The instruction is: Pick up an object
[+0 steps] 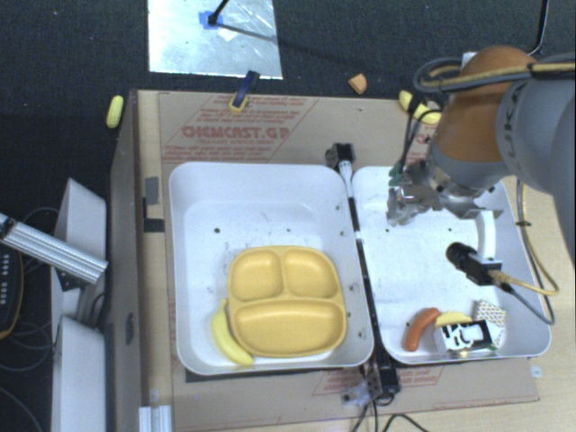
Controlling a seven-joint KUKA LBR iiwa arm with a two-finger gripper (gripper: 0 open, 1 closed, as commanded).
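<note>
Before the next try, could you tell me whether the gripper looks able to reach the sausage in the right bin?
Probably yes: the sausage lies uncovered on the right bin's floor, beside a small box.

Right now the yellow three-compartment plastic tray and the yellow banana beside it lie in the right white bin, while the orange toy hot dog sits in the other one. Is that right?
Not quite. The camera view shows the yellow three-compartment plastic tray and the yellow banana in the left white bin, not the right. The orange toy hot dog lies in the right white bin.
</note>
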